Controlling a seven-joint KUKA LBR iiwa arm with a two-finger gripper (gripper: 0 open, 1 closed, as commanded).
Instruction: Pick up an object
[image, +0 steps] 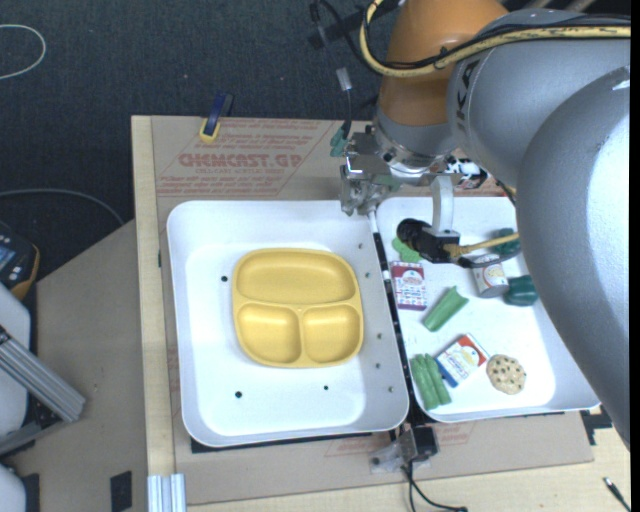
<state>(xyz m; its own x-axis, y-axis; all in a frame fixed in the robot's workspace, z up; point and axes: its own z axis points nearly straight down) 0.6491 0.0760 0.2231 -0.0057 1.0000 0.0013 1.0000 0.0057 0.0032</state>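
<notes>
**Cookie and beans at the near edge, gripper at the far rim**

Nearest in the camera view, along the near side of the right bin, lie a bundle of green beans, a small carton just right of it, and a round cookie further right. Beyond them a green pod lies at a slant, and a red-and-white packet sits close to the bin's left wall. Further right are a teal piece and, beyond it, a wooden-handled tool. All these loose objects rest on the bin floor.

The left bin holds a yellow divided plate, roughly in its middle, with three compartments facing up.

The gripper hangs at the far side, above the strip where the two bins meet, well apart from the cookie and beans. Whether it is open or closed cannot be told from this angle. The grey arm fills the right side, its orange band at the far edge. A small blue-and-yellow item lies on the bench, far left.
</notes>
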